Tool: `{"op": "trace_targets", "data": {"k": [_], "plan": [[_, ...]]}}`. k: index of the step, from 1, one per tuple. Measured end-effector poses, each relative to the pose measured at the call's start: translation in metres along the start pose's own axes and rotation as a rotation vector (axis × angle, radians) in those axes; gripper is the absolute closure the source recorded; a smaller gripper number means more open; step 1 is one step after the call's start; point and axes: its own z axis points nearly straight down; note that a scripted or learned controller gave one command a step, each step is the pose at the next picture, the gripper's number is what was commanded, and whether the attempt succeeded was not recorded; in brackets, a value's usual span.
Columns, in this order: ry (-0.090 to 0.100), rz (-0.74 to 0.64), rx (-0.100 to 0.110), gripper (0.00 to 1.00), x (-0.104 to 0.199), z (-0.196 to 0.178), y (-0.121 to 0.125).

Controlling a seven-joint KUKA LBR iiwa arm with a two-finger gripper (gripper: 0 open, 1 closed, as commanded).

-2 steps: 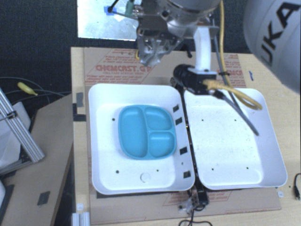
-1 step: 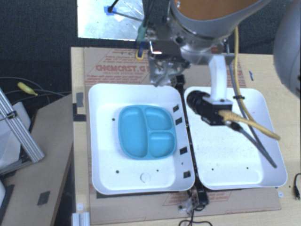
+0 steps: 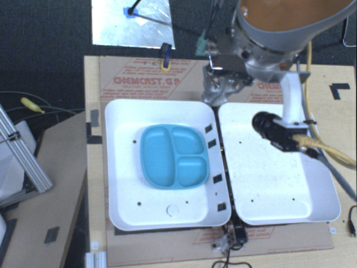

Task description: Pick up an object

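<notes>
One fixed cam above the bench, looking down at a slant, mid-range. Both white bins in frame: left bin (image 3: 120, 166) and right bin (image 3: 279, 177) side by side, far edge toward top. Arm (image 3: 290, 15) enters from right/top, very close to lens, wrist blocks upper-right. Floor visible left.

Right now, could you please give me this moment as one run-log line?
gripper: above bins' far edge, holding nothing seen | blue divided plate: flat in left bin | pick: not yet done
</notes>
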Motion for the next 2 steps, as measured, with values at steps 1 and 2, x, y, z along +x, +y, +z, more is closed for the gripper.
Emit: {"op": "trace_targets", "data": {"k": [1,2], "plan": [[-0.002,0.000,0.002,1.00,-0.019,0.056,0.061],[0.001,-0.001,-0.011,1.00,-0.048,-0.016,0.118]]}}
